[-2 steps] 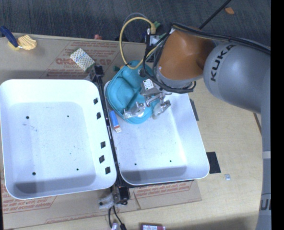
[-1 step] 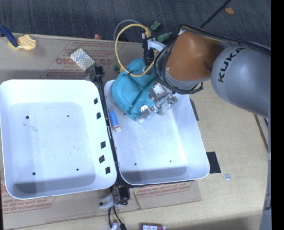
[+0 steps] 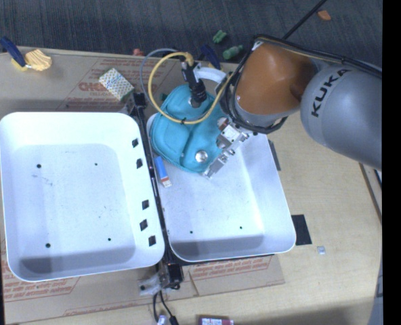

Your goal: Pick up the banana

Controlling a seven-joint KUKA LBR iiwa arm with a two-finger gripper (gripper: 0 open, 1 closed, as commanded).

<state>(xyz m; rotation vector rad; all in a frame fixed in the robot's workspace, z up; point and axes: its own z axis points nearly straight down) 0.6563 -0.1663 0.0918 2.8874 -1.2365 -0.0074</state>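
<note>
Banana position I cannot tell with certainty, so its look and shape I cannot describe either. One pale yellow lump (image 3: 39, 61) with a rough, crumpled surface lies on the cardboard (image 3: 72, 70) beyond the far left corner of the left bin (image 3: 4, 181), just beside a blue clip (image 3: 11, 48), but it is too small to say what it is. The gripper (image 3: 217, 158) hangs low over the far left part of the right bin (image 3: 275, 202); its body is a smooth, rounded teal shell with shiny metal parts on the lower side, and whether it is released or clenched I cannot tell. A thin yellow cable (image 3: 161, 63) makes a loop above the shell and goes into a black plug on top. The arm (image 3: 343, 114) is thick, grey and glossy, and the orange band (image 3: 271, 80) sits just above the wrist. Both bins are shallow white plastic with rounded corners and a matte, slightly speckled floor. In the right bin, close to its left wall, lies a small blue stick (image 3: 163, 171) with a red and white end, near the teal shell. A small patterned block (image 3: 116, 83) rests on the cardboard behind the left bin. Some green pieces (image 3: 227, 49) lie on the dark, ribbed carpet (image 3: 85, 12) behind the bench.
</note>
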